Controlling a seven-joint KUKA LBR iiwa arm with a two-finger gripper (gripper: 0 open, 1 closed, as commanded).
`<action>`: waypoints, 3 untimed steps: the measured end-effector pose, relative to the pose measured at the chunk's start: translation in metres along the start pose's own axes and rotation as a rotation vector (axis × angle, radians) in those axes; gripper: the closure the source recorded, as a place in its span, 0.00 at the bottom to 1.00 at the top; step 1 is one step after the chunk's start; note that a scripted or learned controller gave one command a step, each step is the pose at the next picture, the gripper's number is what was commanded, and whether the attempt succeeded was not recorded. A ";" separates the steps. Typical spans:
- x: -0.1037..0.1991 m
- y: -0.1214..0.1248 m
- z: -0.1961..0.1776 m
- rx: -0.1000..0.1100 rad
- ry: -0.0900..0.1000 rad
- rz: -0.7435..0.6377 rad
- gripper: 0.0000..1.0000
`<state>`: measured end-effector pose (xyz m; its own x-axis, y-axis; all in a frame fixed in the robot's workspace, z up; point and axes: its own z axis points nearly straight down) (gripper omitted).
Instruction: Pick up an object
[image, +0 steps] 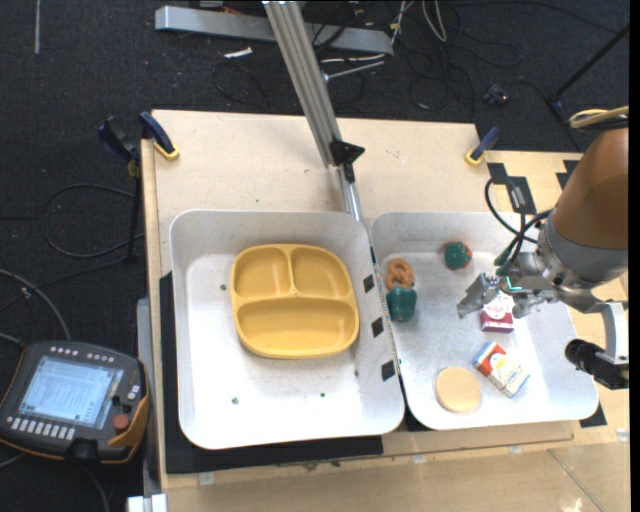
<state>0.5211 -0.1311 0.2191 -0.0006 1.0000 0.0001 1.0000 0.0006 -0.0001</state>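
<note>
In the right bin (430, 235) lie a green ball (457, 255), a small brown pretzel-like ring (399, 271), a green cup-shaped piece (402, 302), a round tan disc (459, 389), a colourful small box (501, 368) and a small red and white package (496, 319). My gripper (495, 296) hangs right over the red and white package, coming in from the right. Its metal fingers spread to either side above the package, with nothing between them.
The left bin (200, 300) holds a yellow divided tray (295, 300). A slanted metal pole (315, 90) runs down to the seam between the bins. Yellow clamps (160, 140) sit at the bench corners, and a teach pendant (70, 398) lies at lower left.
</note>
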 end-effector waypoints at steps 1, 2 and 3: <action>0.001 -0.001 0.043 0.004 0.000 0.001 0.00; 0.003 0.003 0.106 0.006 0.001 0.001 0.00; 0.003 0.004 0.124 0.000 0.000 0.001 0.00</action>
<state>0.5249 -0.1280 0.0953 0.0001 1.0000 0.0001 1.0000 -0.0001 0.0001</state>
